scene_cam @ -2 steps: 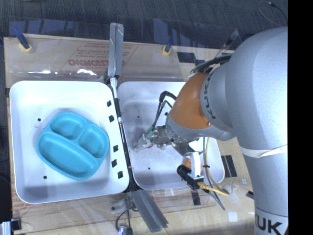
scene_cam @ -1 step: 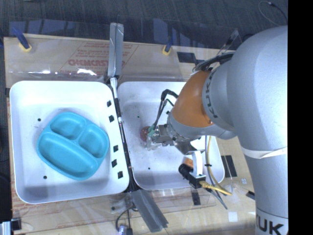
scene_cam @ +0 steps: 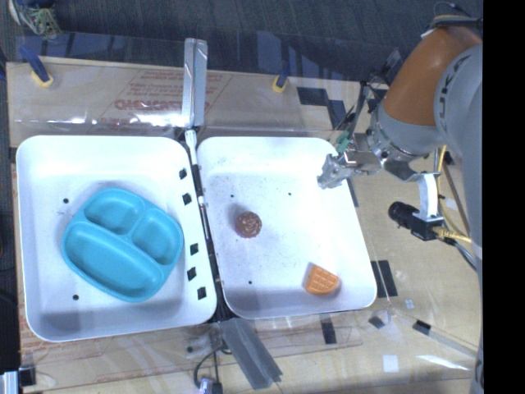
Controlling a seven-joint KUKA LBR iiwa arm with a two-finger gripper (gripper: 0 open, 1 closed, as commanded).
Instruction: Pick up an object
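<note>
We see the grey metal two-finger gripper (scene_cam: 332, 173) at the far right corner of the right-hand shallow white plastic bin (scene_cam: 279, 298), over that bin's right rim. It is small and blurred in this view, so we cannot tell its state, and we see nothing in it. Behind it, the grey robot arm with its orange band (scene_cam: 422, 80) reaches in from the right, above the pale wooden surface (scene_cam: 410, 269).

Inside the right bin, two things lie well apart from the gripper. A small round brown object (scene_cam: 248, 224) sits on the bin floor, left of the bin's middle. A small orange object with a waffle-like grid on top (scene_cam: 321, 281) lies near the bin's near right corner. Neither touches the other, nor the gripper.

To the left, just beside this bin, is the second shallow white plastic bin (scene_cam: 41, 318). It holds a light blue plastic divided plate (scene_cam: 123, 243) with three compartments: one long one on the near side and two smaller ones on the far side. The plate lies flat, turned at a slant, around the middle of that bin.

A grey metal bar (scene_cam: 195, 80) stands at the far side where the two bins meet.
</note>
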